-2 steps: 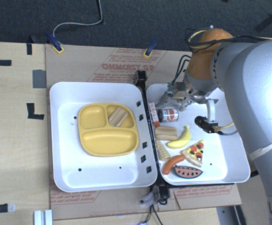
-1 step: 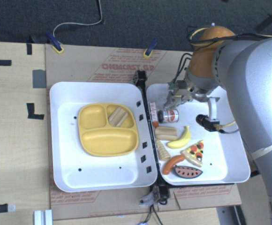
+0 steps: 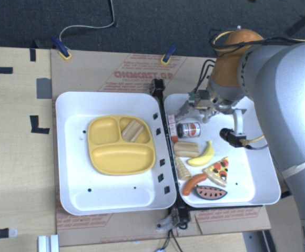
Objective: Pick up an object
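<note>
The right bin (image 3: 258, 185) holds several toy foods: a small can (image 3: 188, 129) lying on its side, a tan bun (image 3: 186, 149), a yellow banana (image 3: 203, 155), a pizza slice (image 3: 219, 170), a red sausage (image 3: 193, 182), a watermelon slice (image 3: 210, 192) and a ridged pale piece (image 3: 182, 168). My gripper (image 3: 198, 109) hangs over the bin's far left part, just beyond the can and slightly above it. I see nothing held in it.
The left bin (image 3: 71, 193) bears a yellow divided plate (image 3: 115, 160) with a tan bread piece (image 3: 132, 131) in its far right compartment. The black divider (image 3: 162, 140) between the bins runs close to the can. My arm covers the right bin's far right corner.
</note>
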`<state>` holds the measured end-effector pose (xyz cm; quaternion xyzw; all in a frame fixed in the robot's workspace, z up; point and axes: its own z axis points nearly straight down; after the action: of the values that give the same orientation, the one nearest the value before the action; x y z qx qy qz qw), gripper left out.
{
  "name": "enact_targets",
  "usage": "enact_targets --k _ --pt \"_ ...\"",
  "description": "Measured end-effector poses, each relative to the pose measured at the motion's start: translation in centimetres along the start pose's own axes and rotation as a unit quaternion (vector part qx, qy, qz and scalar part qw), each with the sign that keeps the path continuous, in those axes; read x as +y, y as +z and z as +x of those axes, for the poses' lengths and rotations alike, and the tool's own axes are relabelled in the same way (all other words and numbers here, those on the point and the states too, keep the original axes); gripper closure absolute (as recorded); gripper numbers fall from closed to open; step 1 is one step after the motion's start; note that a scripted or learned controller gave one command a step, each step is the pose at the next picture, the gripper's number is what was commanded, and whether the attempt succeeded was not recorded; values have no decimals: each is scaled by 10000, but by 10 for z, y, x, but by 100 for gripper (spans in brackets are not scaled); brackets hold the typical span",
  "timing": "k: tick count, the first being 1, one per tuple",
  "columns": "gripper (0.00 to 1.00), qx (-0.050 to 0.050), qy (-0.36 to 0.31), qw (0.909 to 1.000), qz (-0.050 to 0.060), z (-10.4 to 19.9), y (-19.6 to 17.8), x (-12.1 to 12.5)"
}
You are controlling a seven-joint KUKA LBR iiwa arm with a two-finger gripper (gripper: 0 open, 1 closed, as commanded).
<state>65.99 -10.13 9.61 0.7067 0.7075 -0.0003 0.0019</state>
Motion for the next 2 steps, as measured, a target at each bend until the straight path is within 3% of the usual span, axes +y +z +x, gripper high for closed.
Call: enact_targets --k 1,2 --pt "0 12 -4 10000 6 -23 10 9" --pt "0 5 -1 10000 0 -15 10 9"
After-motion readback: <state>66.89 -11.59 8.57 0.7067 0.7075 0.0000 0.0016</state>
